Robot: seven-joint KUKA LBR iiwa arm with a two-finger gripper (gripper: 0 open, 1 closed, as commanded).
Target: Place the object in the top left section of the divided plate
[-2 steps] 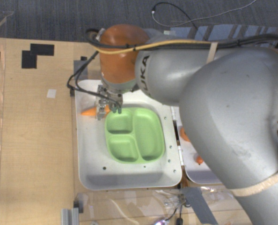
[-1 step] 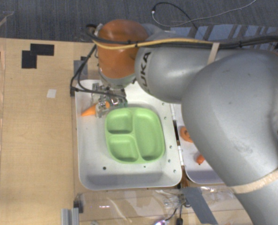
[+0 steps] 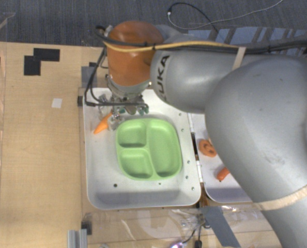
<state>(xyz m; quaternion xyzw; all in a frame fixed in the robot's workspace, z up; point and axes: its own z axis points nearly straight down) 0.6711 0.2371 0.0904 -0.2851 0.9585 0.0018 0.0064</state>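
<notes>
One green plate (image 3: pixel 166 154), three orange items; hand (image 3: pixel 116 117) apparently pinching one carrot (image 3: pixel 102 124)

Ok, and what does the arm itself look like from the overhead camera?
The arm is bulky with rounded, smooth grey casings, and black KUKA lettering runs along one link. An orange band sits above the wrist. Black cables loop beside the wrist, and a yellowish cable runs along the arm.
</notes>
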